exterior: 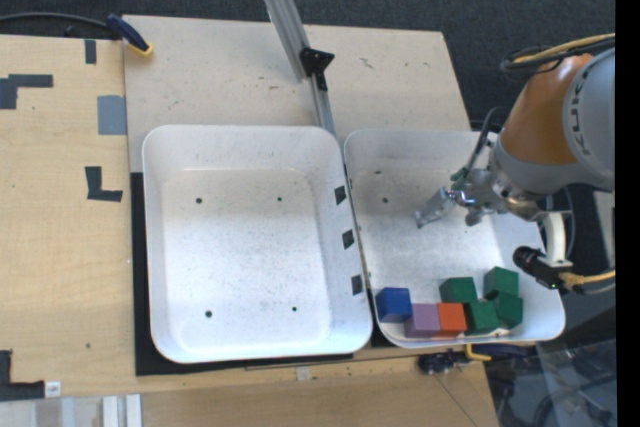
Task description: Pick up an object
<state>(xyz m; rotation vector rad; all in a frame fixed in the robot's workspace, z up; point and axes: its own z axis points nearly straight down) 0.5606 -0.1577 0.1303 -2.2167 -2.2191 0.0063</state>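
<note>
The robot's hand (432, 212) hangs over the middle of the right bin (400, 155), its small metal tip pointed left and down toward bare white floor; from where I stand I cannot tell whether it is open or closed, and nothing shows in its grasp. The grey arm with its orange band (545, 120) reaches in from the right, cables trailing beside it.

The things to pick lie well apart from the hand, crowded along the near edge of the same bin: a blue block (393, 303) at the left of the row, a purple block (426, 318) touching an orange block (452, 317), and a cluster of about 3 green blocks (487, 299) packed into the near right corner. The left bin (160, 215) sits alongside on the table (60, 245).

The risk, as I judge it, lies in that crowding. Blocks pressed side by side leave little room for the hand to straddle 1 of them, so a descent could land on top of a neighbour, shove the row along, or close on a corner and let the block slip. The bin's curved near wall could also block the hand. The blue block, standing slightly clear, looks the safest target.
</note>
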